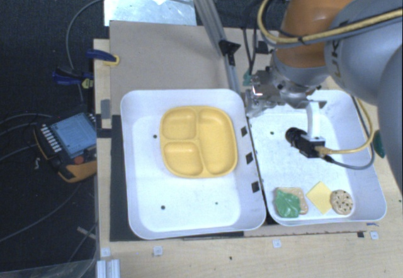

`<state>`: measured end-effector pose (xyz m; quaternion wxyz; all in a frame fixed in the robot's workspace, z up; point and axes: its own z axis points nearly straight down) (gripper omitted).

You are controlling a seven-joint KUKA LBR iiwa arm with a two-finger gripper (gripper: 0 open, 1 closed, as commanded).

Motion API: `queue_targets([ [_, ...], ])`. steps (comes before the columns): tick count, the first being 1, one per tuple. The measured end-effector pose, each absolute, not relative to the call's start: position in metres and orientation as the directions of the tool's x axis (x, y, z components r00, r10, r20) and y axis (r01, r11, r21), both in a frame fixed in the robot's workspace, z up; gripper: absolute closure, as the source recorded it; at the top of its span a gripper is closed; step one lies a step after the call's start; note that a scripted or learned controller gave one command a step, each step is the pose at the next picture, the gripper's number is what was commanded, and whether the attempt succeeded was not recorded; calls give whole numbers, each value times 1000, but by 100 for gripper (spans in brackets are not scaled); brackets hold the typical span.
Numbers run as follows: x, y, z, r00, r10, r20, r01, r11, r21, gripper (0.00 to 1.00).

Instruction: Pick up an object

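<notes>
- Camera view: two white bins sit side by side on the bench, the left bin (pixel 135 207) touching the right bin (pixel 373 207) along their shared edge.
- A yellow plate (pixel 198 141) with three compartments lies flat in the upper middle of the left bin.
- Three small food pieces lie in a row along the near edge of the right bin: a toast (pixel 288 202) with a green topping, a yellow cheese (pixel 319 196) slice just beside it, and a round cookie (pixel 341 202) touching the cheese's right corner.
- The arm (pixel 371 38) reaches in from the right, its orange band (pixel 315 9) above the far edge of the right bin.
- The gripper (pixel 255 99) is at the far left corner of the right bin, close to the wall between the bins.
- Whether the gripper is released or clenched cannot be told; nothing is seen in its grasp.
- The gripper is well apart from the toast, cheese and cookie, and near the plate's upper right corner but across the bin wall from it.
</notes>
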<state>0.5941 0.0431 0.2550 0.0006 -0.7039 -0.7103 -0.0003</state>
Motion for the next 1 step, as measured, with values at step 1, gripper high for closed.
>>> queue_targets([
  [1, 589, 92, 251, -10, 1000, 2, 1000, 10, 0, 100],
])
